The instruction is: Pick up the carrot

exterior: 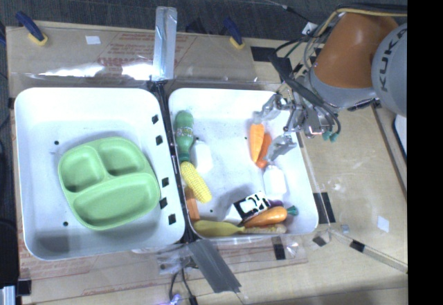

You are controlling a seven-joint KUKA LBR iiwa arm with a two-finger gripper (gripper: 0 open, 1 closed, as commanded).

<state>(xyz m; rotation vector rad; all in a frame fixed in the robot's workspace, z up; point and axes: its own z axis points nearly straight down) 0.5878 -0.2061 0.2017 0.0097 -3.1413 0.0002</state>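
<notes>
the carrot (257,144) lies in the right bin (228,99), toward its right wall and about midway between far and near, its length running far to near with a slight lean. the gripper (275,130) hangs directly over it with its two fingers spread wide, one toward the far end of the carrot and one toward the near end, holding nothing. the carrot looks like a toy of smooth moulded plastic, so likely light, stiff and somewhat slick; its taper means a grip at the thin end could squirt it out. the thicker middle, taken across the width, looks the safest hold, though the bin wall just to the right leaves little room. a corn cob (195,181) and a green cucumber (183,129) lie well to the left, and the left bin holds a green divided plate (109,182).
</notes>
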